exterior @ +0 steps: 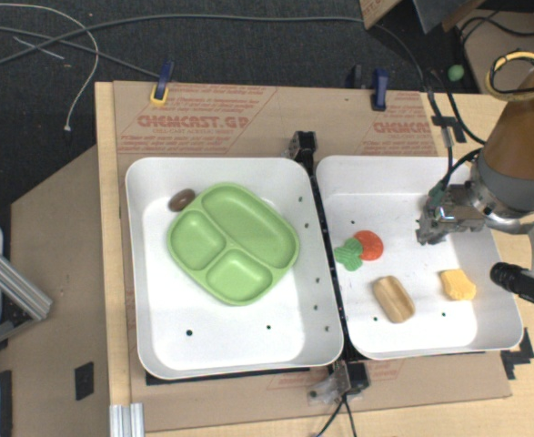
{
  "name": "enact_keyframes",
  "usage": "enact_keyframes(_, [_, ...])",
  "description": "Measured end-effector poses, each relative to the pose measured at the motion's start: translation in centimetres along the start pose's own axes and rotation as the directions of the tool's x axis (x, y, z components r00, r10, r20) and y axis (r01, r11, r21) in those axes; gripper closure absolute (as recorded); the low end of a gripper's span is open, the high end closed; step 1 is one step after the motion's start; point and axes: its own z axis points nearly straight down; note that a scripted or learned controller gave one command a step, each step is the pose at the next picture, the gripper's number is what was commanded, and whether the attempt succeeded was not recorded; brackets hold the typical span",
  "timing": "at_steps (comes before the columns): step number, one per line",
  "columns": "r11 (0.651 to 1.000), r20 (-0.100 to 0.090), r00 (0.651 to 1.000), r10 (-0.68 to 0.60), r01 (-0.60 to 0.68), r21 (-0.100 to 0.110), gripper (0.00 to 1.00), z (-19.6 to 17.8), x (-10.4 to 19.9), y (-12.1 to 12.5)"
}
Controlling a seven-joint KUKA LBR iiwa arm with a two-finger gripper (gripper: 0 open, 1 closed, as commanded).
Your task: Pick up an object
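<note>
Over the right shallow white plastic bin (494,335) my two-finger gripper (435,224) hangs near its far side; whether it is spread or closed, I cannot tell. Candidates lie apart nearer the front, leaving room to approach each: a tan bread-shaped piece (394,298), a yellow lumpy toy (458,285), and a red-and-green vegetable toy (358,248).

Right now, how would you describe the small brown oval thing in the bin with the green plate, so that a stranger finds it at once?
Look at the left white bin, the one that holds the green divided plastic plate. At the plate's upper left edge, toward the bin's far left corner, lies the small dark brown oval piece. It is the one loose item in that bin; the tan, yellow, red and green items lie in the other bin.
</note>
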Motion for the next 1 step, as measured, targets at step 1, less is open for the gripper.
enact_keyframes(1, [1.0, 0.0, 1.0, -0.001, 0.001, 0.0, 1.0, -4.4, 0.21, 0.34])
